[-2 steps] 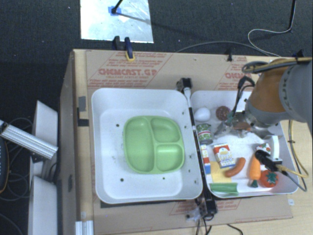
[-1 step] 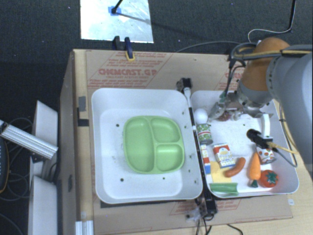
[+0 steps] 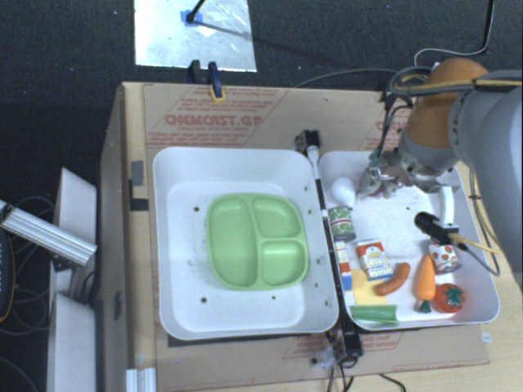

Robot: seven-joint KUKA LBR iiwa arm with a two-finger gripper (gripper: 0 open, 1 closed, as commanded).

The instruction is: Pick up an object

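bench, two bins; arm (image 3: 458,121) bent over right bin (image 3: 482,300), claw (image 3: 381,180) low, grip unclear.

Robotics lab test bench. Two shallow white plastic bins (image 3: 245,166) on a cardboard-covered bench (image 3: 237,117). Loose black cables (image 3: 490,15) across dark carpet (image 3: 57,55).

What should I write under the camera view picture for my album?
Robot gripper hovering over toy food in the right bin, green divided plate alone in the left bin.
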